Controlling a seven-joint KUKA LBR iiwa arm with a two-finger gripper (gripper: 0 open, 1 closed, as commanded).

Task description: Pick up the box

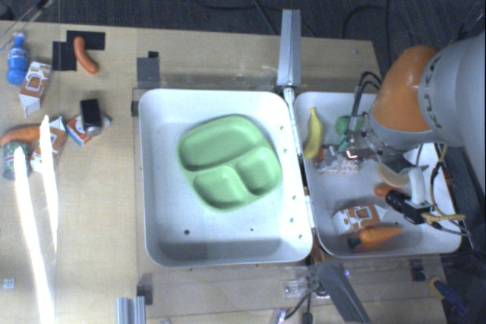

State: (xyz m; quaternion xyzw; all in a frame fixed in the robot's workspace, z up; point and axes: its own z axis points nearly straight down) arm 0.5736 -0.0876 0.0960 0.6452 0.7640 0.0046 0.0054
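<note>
At the near edge of the right bin [328, 239] we see a carrot [377, 236] and, touching it just behind, a small white and orange box [354, 218]; this carton looks to us like the thing to be picked up. It lies flat on the bin floor, apart from the arm and untouched.

The arm [437, 99] leans in over the far half of the same bin, its orange band above the wrist. The claw [351, 149] hangs low near the middle of the bin, beside a banana [313, 133] that lies along the dividing wall and near a small green item [344, 124]. Some crumpled clear packaging [338, 163] lies just under it. We cannot tell how the claw stands, for the wrist and cables crowd that spot, and we see nothing gripped in it.

The left bin [152, 163] holds a green divided tray [229, 161]. Loose odds and ends sit on the table [99, 224] to the left.

By our judgement the task has barely begun: the box is not lifted, and the claw has yet to travel toward the near edge, descend on the box and close on it.
</note>
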